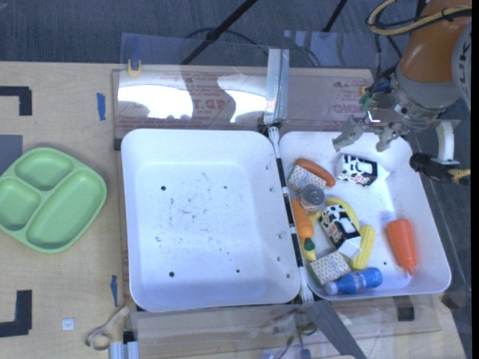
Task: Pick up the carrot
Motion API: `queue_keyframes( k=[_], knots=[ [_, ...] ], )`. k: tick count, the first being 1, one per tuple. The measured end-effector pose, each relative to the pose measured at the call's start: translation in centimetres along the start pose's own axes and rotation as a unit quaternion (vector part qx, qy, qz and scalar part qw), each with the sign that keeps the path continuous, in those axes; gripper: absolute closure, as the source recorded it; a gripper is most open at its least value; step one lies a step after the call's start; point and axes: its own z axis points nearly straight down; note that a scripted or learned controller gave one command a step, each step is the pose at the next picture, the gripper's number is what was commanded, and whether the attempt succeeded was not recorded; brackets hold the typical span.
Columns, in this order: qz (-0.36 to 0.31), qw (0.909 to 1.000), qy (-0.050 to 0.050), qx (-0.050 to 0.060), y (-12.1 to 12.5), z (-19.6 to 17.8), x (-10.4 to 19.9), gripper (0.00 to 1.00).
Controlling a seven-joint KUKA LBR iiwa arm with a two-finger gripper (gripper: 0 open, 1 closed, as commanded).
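Inspector: The gripper [370,134] is hanging above the far edge of the right bin [434,234], fingers spread apart and gripping nothing. It is sitting well apart from the carrot [403,244].

Clerk: Where is the carrot lying, taking that bin as the reference?

Inspector: It is lying flat on the bin floor beside the right wall, toward the near corner, thick end pointing to the far side and tip to the near side. Bare floor is showing on its left; the corn cob [364,247] is lying near it toward the bin's middle, and the blue bottle [356,281] is resting near the bin's front edge.

Clerk: How is it looking for handling?

Inspector: I am judging it a light, rigid toy with a smooth, probably slippery skin and a taper. I am recommending a hold across the thicker half, fingers straddling its width, since the narrow tip is likely to squirt out. The wall alongside may be crowding one finger.
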Motion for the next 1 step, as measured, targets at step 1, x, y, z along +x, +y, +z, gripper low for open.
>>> queue_keyframes(
  k=[1],
  knots=[
    [-0.009,1.0,0.0,-0.001,-8.6,9.2,1.25,0.0]
  ],
)
